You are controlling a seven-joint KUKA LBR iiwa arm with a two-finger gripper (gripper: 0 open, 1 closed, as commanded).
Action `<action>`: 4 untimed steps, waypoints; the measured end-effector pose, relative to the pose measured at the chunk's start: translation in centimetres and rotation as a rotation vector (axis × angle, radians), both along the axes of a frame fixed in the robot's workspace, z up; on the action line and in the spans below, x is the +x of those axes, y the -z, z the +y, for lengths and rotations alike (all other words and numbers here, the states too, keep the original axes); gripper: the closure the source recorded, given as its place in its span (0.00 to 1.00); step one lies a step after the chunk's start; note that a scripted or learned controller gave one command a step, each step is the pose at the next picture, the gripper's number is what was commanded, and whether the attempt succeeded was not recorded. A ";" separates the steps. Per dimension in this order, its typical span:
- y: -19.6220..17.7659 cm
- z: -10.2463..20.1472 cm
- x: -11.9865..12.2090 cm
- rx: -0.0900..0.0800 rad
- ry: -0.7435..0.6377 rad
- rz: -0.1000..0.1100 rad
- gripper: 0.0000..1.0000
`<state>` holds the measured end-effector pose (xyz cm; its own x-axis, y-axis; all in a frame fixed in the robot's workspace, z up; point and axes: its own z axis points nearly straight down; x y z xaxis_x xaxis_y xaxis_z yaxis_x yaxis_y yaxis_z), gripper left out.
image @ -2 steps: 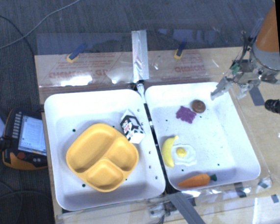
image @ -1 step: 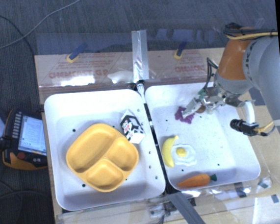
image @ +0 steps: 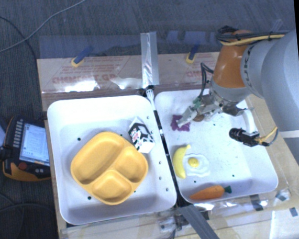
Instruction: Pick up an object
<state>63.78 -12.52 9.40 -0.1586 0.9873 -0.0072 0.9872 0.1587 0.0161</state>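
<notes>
Camera view: small purple grape bunch (image: 180, 122) beside end effector (image: 191, 115)

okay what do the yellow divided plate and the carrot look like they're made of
Yellow divided plate: probably moulded plastic, smooth with a soft sheen and rounded compartment walls. Carrot: looks like a plastic or rubber toy, uniformly orange and matte; which of the two I can't tell.

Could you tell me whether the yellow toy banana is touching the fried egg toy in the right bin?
Touching. The camera view shows the yellow toy banana lying against the left edge of the fried egg toy, with no white bin floor visible between them.
</notes>
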 end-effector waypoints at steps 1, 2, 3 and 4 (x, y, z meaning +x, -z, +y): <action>0.1 -1.4 3.5 0.004 -0.017 0.006 0.00; -6.9 0.0 3.1 0.000 -0.111 0.017 0.00; -0.3 -0.7 2.0 0.001 -0.199 0.013 0.00; -1.4 -0.5 2.1 0.003 -0.199 0.011 1.00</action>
